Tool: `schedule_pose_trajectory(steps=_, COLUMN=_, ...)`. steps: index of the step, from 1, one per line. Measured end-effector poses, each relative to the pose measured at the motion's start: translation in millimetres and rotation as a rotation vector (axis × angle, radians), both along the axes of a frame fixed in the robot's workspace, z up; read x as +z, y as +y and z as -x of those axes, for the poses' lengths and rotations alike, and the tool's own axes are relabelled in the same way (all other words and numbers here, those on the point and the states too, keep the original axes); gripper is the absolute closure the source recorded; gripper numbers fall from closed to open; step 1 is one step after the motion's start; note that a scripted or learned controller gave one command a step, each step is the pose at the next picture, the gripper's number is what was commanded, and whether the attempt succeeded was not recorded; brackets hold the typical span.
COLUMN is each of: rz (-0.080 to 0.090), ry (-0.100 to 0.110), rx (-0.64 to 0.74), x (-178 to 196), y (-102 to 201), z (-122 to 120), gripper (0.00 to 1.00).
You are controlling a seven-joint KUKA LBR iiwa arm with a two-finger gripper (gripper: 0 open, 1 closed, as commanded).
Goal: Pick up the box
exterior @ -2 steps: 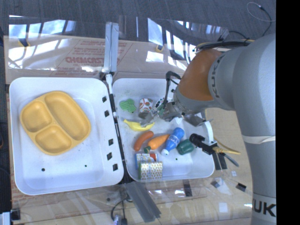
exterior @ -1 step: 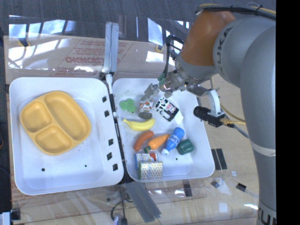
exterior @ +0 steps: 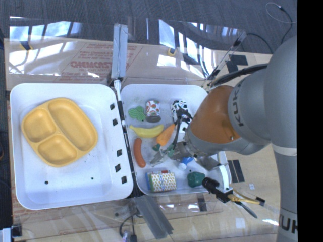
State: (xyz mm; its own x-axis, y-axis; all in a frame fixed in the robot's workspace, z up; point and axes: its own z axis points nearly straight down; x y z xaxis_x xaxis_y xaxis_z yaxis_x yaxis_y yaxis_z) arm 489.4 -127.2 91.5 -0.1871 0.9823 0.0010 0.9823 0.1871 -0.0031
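One box (exterior: 162, 181) at right bin's (exterior: 132, 135) near edge, open floor left of it. One gripper (exterior: 160, 158) just above-center; jaw state: can't tell. One yellow tray (exterior: 58, 130) in left bin (exterior: 30, 190).

The arm (exterior: 267, 110) is showing broad, rounded grey casings with a smooth matte finish, and dark lettering is running down the grey shell beside the band (only partly legible). A glossy orange band (exterior: 214, 117) is wrapping the segment above the wrist, bulging like a dome. Below it the gripper (exterior: 169, 153) is appearing as slim, dark metal parts with pale highlights.
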Motion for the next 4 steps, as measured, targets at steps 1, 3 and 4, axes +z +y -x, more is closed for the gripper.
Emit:
schedule_pose_trajectory(steps=1, rz=0.0, ry=0.0, rx=0.0, x=0, y=0, z=0, gripper=0.0)
schedule_pose_trajectory(steps=3, rz=0.0, ry=0.0, rx=-0.066, x=-1, y=-39, z=13, gripper=0.0)
schedule_pose_trajectory(steps=4, rz=0.0, ry=-0.001, rx=-0.158, x=0, y=-39, z=-22, gripper=0.0)
